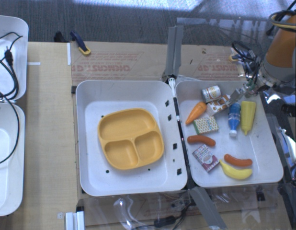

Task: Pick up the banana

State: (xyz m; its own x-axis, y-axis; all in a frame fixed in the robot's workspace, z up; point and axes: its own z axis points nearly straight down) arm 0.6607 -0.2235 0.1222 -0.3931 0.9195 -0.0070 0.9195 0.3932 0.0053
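Nearest to me, the banana [236, 172] lies flat at the front of the right bin [275, 150], just beside the front wall, its curve cupping a red sausage [238, 161] that sits right against it on the far side; that closeness, I'd judge, leaves little room for a clean grip from behind. Left of it rests a small red carton [205, 157], then another sausage [201, 140] and a green-patterned packet [206, 124]. Further back a carrot [196, 112] leans toward the divider, a blue bottle [233, 118] and a yellow bottle [247, 116] lie side by side, and a can [211, 92] sits at the far end. In the left bin [85, 143] a yellow divided plate [131, 138] lies alone. Farthest off, the pincer [247, 89] hangs over the bin's far right corner, well apart from the banana; whether it is wide or narrow I cannot tell, so the reach looks not yet begun
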